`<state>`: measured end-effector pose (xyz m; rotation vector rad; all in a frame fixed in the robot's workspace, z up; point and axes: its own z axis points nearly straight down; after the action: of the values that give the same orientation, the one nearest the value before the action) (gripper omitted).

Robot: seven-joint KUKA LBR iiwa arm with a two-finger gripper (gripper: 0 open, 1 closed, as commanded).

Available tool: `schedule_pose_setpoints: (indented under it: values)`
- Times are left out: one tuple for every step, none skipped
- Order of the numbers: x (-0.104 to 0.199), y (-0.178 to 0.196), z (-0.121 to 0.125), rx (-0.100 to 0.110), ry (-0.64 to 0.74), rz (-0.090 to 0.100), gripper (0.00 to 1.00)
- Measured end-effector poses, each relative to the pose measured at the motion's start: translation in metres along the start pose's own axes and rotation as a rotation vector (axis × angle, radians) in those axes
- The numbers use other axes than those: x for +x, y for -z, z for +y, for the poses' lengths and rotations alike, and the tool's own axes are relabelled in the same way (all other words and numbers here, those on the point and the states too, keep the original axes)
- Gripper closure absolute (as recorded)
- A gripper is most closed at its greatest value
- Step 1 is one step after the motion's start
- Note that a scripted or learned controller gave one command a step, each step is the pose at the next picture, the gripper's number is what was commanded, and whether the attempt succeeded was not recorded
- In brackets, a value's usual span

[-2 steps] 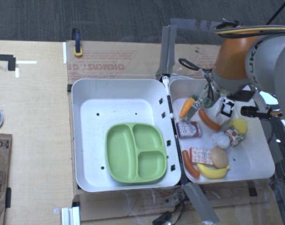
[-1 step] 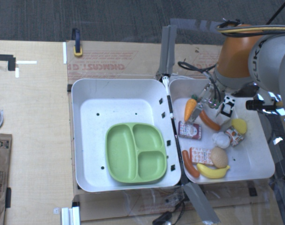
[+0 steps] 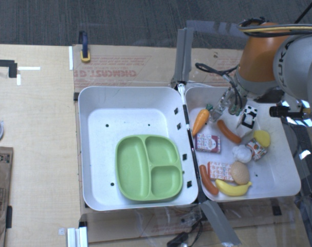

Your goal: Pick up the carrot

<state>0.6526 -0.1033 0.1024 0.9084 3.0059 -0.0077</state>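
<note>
The orange carrot (image 3: 200, 121) with a small green top lies tilted at the upper left of the right bin (image 3: 284, 189), close to the wall between the bins. My gripper (image 3: 228, 106) hangs over the same bin, a short way right of and slightly above the carrot's green end. Nothing shows held in it. The grey arm with its orange band (image 3: 261, 55) reaches in from the upper right.
A red sausage (image 3: 228, 131), two small cartons (image 3: 207, 143) (image 3: 219, 170), a second sausage (image 3: 208, 180), a banana (image 3: 233, 188), a brown egg-like thing (image 3: 240, 173) and a lemon (image 3: 262, 138) crowd the right bin. A green divided plate (image 3: 148, 166) lies in the left bin (image 3: 94, 138).
</note>
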Motion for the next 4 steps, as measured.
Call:
schedule_pose_setpoints:
  values:
    - [0.000, 0.000, 0.000, 0.000, -0.001, 0.000, 0.00]
    - [0.004, -0.009, 0.002, -0.006, 0.213, -0.001, 0.00]
    - [0.004, -0.009, 0.002, -0.006, 0.213, -0.001, 0.00]
    - [0.026, -0.009, -0.007, -0.007, 0.539, -0.001, 0.00]
